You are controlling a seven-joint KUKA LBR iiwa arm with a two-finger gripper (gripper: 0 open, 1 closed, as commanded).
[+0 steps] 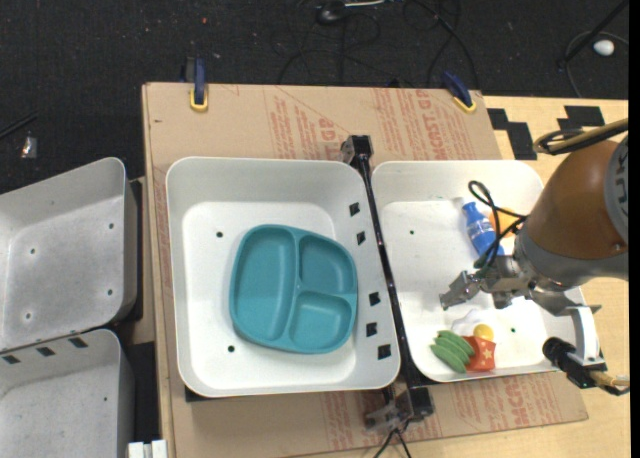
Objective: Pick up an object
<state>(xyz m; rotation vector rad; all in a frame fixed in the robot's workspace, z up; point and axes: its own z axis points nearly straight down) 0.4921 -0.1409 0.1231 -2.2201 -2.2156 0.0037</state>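
Gripper [462, 293] on the grey arm hangs low inside the shallow white right-hand bin [420, 186]; whether it is open cannot be told. Nothing looks lifted: green, yellow and red toy pieces [466, 345] lie just below it, untouched.

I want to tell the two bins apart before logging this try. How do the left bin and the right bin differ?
The left bin holds one teal divided plate; the right bin holds several small things: a blue bottle, a green toy, a red and yellow toy. The claw is over the right bin, not the left bin. Both are shallow, white and side by side.
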